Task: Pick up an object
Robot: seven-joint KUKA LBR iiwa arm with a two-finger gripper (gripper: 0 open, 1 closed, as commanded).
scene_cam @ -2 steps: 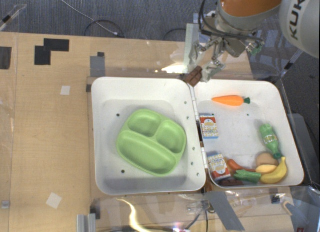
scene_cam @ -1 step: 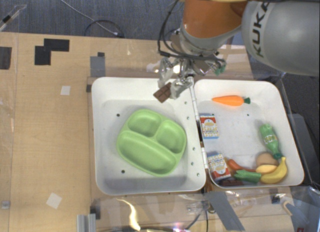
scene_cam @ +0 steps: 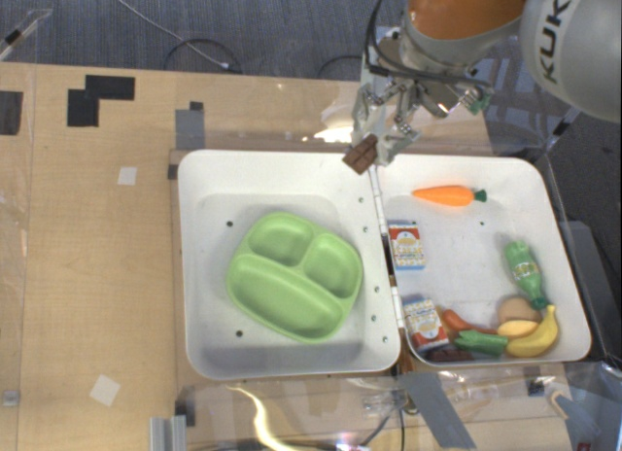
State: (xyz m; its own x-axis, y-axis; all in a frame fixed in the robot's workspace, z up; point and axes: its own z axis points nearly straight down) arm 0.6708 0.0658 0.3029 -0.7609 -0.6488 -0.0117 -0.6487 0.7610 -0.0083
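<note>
Nearest the camera, at the six o'clock edge of the right bin (scene_cam: 544,187), a heap of toy food crowds the corner: a banana (scene_cam: 540,334), a pale egg-like piece (scene_cam: 518,309), a green pepper-like piece (scene_cam: 483,340) and a small printed carton (scene_cam: 421,317). Just beyond, toward three o'clock, lies a green bottle (scene_cam: 523,269); near the dividing wall sits a second carton (scene_cam: 406,246) with a red and blue face. Its print is too small to read.

In the left bin (scene_cam: 194,245) a green divided plate (scene_cam: 294,273) lies alone, flat, around the bin's centre.

Farther back, at twelve o'clock in the right bin, an orange carrot (scene_cam: 443,195) rests well apart from everything else.

Farthest, above the back rim where the two bins meet, the gripper (scene_cam: 381,145) hangs with a small brown block (scene_cam: 362,156) at its tips. The block looks pinched between the fingers, tilted, clear of the bin floor, though the glare behind makes the contact hard to confirm.

If the hold is real, the step is the lift: I judge it best raised straight and slowly, since a corner pinch on a tilted block could slip with any swing or jolt.

The only legible writing is "KU" on the grey arm (scene_cam: 573,31) at one o'clock, the start of the maker's name.
</note>
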